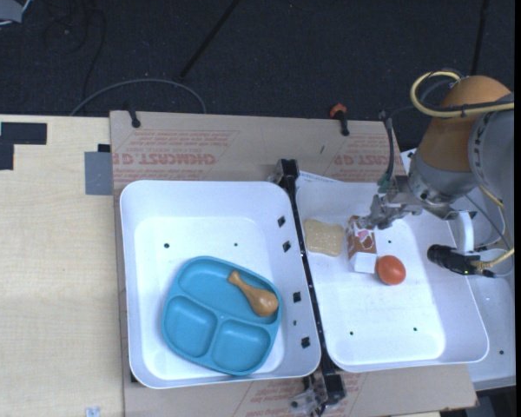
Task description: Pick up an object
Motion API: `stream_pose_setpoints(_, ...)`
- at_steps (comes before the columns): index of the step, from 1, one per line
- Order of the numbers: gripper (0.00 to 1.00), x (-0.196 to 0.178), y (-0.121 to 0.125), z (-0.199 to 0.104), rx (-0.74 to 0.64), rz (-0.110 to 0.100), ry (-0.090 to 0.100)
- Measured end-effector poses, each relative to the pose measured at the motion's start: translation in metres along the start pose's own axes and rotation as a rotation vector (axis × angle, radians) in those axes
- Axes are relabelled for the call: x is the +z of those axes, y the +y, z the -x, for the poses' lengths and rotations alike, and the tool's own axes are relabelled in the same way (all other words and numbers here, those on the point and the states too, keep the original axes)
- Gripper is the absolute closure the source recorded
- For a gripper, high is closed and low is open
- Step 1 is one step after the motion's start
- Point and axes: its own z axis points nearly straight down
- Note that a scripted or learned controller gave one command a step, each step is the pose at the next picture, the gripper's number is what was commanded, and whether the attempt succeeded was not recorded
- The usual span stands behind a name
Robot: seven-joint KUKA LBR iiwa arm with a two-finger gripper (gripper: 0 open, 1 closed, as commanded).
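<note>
carton (pixel 361 243): brown-white, lying flat | right bin, near back edge | tomato (pixel 391 270) just beside; bread (pixel 323 237) near

arm (pixel 469 137) | cut off at right edge | gripper (pixel 375 219) blurred

Right bin's (pixel 417 337) near half lies open; carton (pixel 361 241), tomato (pixel 391 270) seemingly crowd gripper (pixel 375 219).

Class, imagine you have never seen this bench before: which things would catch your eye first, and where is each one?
The bright blue divided plate in the left bin stands out most, with a tan drumstick lying on it. In the right bin, a red tomato sits beside a small brown-and-white carton and a pale bread slice. The grey-and-orange arm's gripper hangs just above the carton.
</note>
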Motion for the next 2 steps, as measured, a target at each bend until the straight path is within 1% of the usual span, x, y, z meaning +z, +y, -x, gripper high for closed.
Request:
stream_pose_setpoints(1,1.00,-0.064,0.004,0.000,0.000,-0.010,0.000)
stream_pose_setpoints(2,1.00,-0.075,0.005,0.001,-0.001,-0.014,0.001)
